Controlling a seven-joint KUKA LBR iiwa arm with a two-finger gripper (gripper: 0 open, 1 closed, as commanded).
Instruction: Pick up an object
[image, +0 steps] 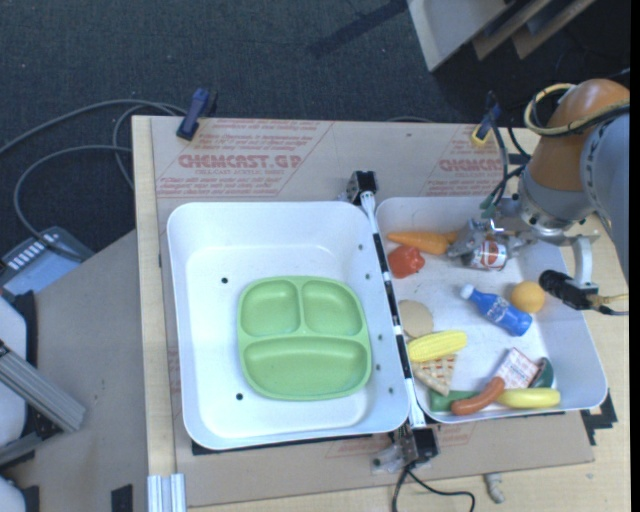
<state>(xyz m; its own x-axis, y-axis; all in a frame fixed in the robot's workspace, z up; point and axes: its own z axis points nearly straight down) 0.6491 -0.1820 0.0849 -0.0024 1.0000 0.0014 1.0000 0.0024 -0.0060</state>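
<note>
- Gripper (487, 248): low over the far part of the right bin (590, 352), hanging from the grey arm with its orange band. Metal parts blur together with a red-and-white item directly beneath; whether the tool is open, closed or gripping cannot be told from this view.
- Red-and-white item (492, 254): small, can-like, directly at the gripper tip; contact or a grasp is not confirmed. Judged the likeliest target of the pick.
- Carrot (420, 241): orange, lying flat, just beside the gripper on the side away from the arm.
- Red pepper-like piece (405, 262): just past the carrot, against the wall shared by the two bins.
- Blue bottle (497, 309): lying on its side, near the gripper toward the camera.
- Orange fruit (528, 296): round, touching or nearly touching the bottle, on the arm's side of it.
- Corn cob (436, 345): yellow, farther toward the camera; a pale round slice (415, 319) is just beside it.
- Near corner cluster, well apart from the gripper: sausage (478, 396), banana (530, 398), a small packet (516, 368), a wedge of bread (436, 376).
- Left bin (200, 300): farthest out, holding a green divided plate (303, 337).
- Handling note (judgement): a sound pick calls for centring on the can-like item, keeping clear of the carrot, closing fully before lifting, then rising straight so neighbours are not dragged.
</note>
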